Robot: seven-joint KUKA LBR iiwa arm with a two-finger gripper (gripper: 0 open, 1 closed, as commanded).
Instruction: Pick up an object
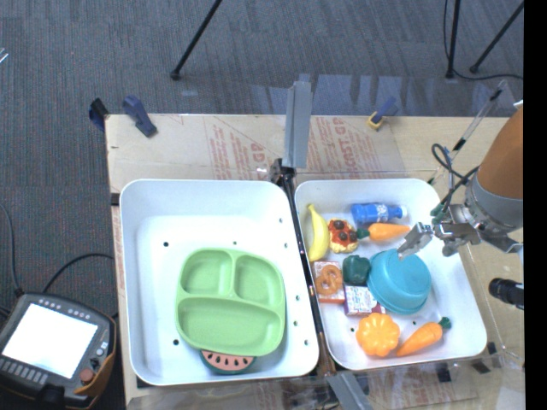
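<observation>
1. Camera view: cardboard under bins bears red print, unreadable.
2. Right bin (473,310), smooth white plastic: glossy blue bowl (400,284) at center, inverted; ridged orange pumpkin (378,335) at its 7 o'clock.
3. Gripper (430,239) at bowl's 1 o'clock, fingers spread, holding nothing.

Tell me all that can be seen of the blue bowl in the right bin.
The blue bowl is round and looks like smooth plastic. It sits near the middle of the right bin, seemingly mouth down and slightly tilted. A dark green item lies against its left side; the gripper is just above its upper edge.
</observation>
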